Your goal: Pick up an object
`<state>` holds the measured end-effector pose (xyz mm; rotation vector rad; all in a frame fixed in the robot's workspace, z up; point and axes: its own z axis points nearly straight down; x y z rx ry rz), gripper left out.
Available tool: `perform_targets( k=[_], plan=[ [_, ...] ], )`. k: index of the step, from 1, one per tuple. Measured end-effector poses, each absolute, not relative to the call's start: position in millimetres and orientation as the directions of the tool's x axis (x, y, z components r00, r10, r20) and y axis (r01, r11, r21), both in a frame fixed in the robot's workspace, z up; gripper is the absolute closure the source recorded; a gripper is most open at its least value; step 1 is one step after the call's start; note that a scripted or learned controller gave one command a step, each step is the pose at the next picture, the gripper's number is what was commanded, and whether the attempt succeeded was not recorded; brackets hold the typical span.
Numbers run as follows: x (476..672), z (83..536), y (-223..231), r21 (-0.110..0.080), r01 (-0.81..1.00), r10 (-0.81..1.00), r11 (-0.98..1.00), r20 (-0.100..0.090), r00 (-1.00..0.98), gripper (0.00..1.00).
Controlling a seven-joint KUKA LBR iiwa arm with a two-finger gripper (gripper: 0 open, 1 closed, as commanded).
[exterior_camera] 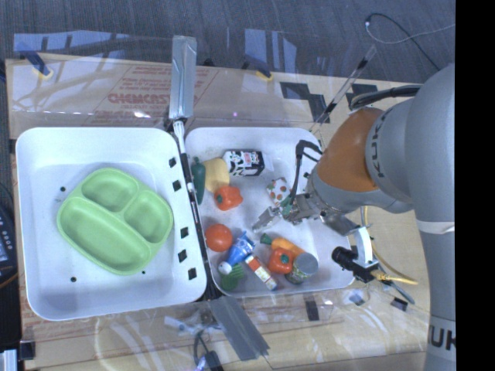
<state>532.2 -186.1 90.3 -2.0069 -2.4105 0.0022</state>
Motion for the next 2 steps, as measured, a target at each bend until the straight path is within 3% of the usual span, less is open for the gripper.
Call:
perform_targets(
  k=[1, 2],
  plan=[
    [622.9, 126.1, -194.2, -0.002, 0.997, 0.997, 0.080, 0.000, -0.080, 0.00],
    [545.7, 90.4, -210.5, -0.005, 0.984, 0.984, 0.178, 0.003, -0.178, 0.00]
  ],
)
